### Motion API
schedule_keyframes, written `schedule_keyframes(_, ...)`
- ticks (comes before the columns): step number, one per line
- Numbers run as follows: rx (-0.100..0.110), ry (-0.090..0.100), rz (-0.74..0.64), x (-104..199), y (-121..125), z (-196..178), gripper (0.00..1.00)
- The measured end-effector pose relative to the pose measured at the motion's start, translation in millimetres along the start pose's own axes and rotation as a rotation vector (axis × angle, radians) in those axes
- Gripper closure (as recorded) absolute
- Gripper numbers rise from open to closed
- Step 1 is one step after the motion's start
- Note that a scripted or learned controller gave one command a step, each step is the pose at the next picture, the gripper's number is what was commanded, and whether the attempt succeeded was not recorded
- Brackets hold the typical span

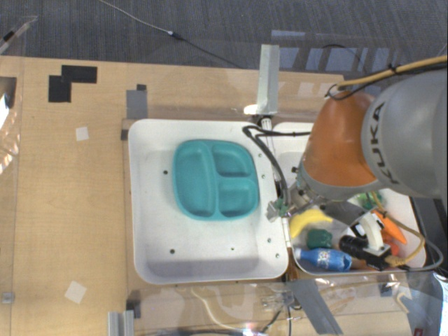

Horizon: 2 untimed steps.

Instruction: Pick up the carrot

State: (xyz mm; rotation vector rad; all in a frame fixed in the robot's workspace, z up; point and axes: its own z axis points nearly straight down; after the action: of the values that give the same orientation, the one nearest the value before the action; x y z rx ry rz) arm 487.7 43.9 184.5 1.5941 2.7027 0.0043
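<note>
Two bins on worktop point(63, 187); carrot point(392, 231) lies in right bin point(336, 266) (arm point(371, 138) above); tool grip state: can't tell.

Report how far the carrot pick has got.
Done: the arm is over the right bin. In hand: nothing visibly; the gripper is hidden under the wrist. Left: the carrot lies in that bin among the other items, apparently not lifted. The teal tray sits in the left bin.

Wooden bench point(70, 208) with two white bins, left point(150, 208) and right point(280, 142), side by side
</note>
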Motion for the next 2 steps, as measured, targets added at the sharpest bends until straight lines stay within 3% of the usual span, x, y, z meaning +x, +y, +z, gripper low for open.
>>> schedule_keyframes(1,-0.009,-0.005,0.161,-71.5,-25.5,-165.9,1.0)
schedule_keyframes(2,-0.003,-0.002,0.157,-69.8,-25.2,-163.1,0.0)
